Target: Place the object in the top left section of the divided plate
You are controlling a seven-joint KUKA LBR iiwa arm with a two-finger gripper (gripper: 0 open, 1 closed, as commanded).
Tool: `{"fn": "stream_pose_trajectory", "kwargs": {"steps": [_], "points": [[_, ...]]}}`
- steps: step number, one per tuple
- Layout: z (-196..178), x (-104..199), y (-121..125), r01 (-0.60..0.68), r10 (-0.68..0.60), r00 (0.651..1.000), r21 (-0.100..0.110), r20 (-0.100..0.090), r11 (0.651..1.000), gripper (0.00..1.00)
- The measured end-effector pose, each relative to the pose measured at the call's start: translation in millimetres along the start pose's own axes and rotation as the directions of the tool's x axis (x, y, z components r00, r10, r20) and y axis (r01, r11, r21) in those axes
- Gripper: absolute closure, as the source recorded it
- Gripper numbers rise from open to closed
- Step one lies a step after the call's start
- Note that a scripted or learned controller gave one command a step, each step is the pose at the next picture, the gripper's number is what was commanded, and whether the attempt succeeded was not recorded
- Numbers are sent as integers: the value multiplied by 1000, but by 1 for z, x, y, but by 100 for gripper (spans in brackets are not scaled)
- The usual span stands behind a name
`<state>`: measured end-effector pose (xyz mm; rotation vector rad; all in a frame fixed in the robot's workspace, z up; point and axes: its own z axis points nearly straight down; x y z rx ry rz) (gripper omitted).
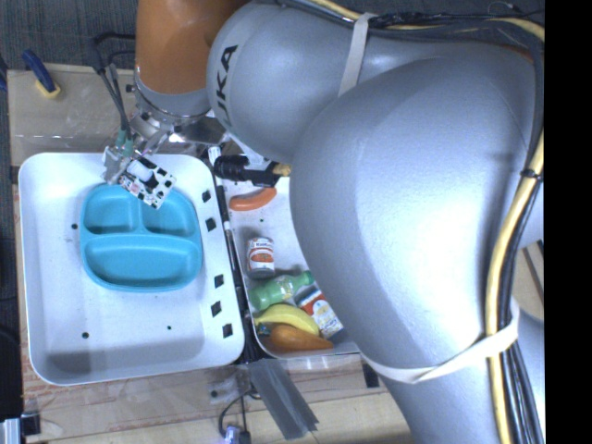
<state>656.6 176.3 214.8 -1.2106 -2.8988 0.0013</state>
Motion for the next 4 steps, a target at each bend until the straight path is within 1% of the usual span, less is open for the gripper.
{"fn": "stream_pose_trajectory", "kwargs": {"steps": [1,2,3,4], "points": [[0,0,0,0,0,1000,0,0,1000,0],[42,-19,-31,115,-115,993,3,-2,993,0],[-15,-2,-28,24,-24,1000,2,0,1000,0],[13,-21,-28,167,-167,986,4,-4,986,0]]}}
